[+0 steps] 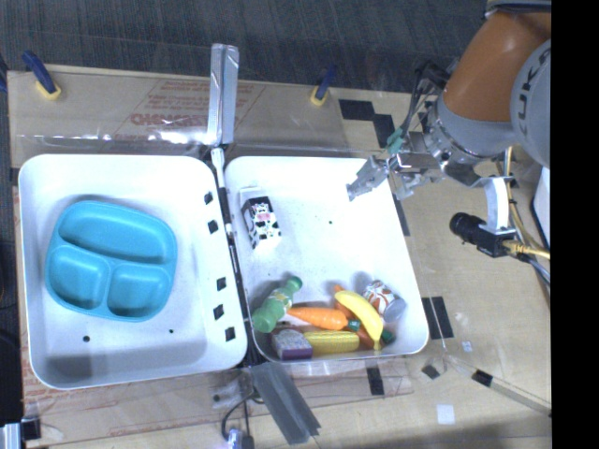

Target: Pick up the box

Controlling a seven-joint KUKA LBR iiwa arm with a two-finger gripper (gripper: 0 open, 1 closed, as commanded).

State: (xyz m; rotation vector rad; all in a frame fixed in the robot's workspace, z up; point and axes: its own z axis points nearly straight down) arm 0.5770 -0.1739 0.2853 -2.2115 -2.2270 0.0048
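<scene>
Dark carpet fills the background behind a pale wooden tabletop point(468, 344), which carries two shallow white bins side by side. A metal post point(223, 92) stands upright at the far end of the seam between them.

Taking the right bin point(374, 232) as the landmark: the box point(261, 221), small and white with a black-and-white cow printed on it, lies inside that bin near its far left corner, close against the left wall. It rests on the bin floor with bare white floor around it. The end effector point(363, 185) hangs over the far right part of the same bin, just inside the right rim, at the tip of the grey arm point(496, 73) with its orange band reaching in from the right. The box sits well apart from the end effector, to its left and a little nearer the camera, with an open stretch of bin floor between them. Nothing is seen between the fingers, and whether they stand wide or narrow cannot be told at this blur and angle.

Along the near wall of the right bin lies a cluster of toy food: a green bottle point(274, 309), a carrot point(318, 318), a banana point(360, 314), a small can point(382, 299) and a purple block point(292, 342), all touching or nearly so.

Left of the right bin, the left bin point(56, 363) holds a blue divided tray point(112, 258).
</scene>
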